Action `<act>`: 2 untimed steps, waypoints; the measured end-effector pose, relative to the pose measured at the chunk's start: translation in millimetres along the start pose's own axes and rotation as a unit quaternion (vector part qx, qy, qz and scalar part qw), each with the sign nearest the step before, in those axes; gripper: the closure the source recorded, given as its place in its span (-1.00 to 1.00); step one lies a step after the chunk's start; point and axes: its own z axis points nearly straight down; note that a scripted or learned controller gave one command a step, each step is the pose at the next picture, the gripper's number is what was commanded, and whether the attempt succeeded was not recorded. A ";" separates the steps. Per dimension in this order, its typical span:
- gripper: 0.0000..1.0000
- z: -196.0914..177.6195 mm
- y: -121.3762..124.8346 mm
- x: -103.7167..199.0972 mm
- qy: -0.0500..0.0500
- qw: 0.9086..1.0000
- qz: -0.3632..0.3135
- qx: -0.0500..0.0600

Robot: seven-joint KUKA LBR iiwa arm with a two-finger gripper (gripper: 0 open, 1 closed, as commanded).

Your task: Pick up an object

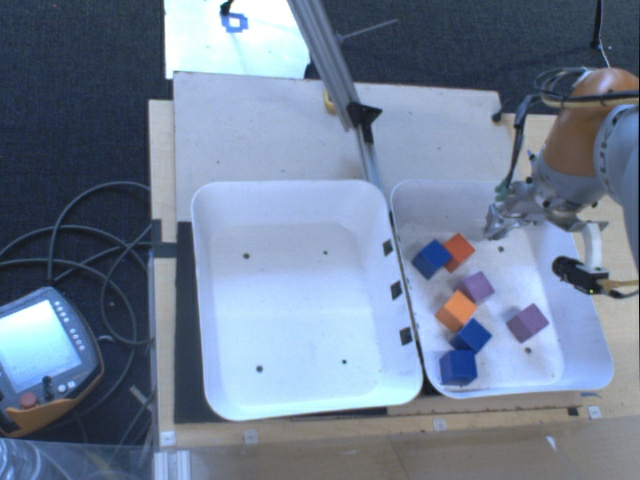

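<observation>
Blocks lie scattered in the right-hand shallow white plastic bin (590, 368): small cubes with no long axis, each turned at its own angle to the bin walls. A blue cube (432, 259) touches an orange cube (459, 251) toward the far left of the bin; nearer sit a light purple cube (477, 287) against a second orange cube (457, 311), then two more blue cubes (470, 336) (458, 367) at the near wall. A darker purple cube (527, 322) sits apart to the right. The grey two-finger gripper (498, 225) hangs low over the bin's far part, just right of the first orange cube, nothing seen between its tips; whether they are spread or closed cannot be told. The left white bin (215, 268) adjoins, and a handheld controller (40, 353) with cables lies far left.
</observation>
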 end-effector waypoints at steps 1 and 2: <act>1.00 -47.9 0.6 6.9 0.000 1.000 0.000 -0.001; 1.00 -111.8 6.1 0.1 -0.001 1.000 0.000 -0.002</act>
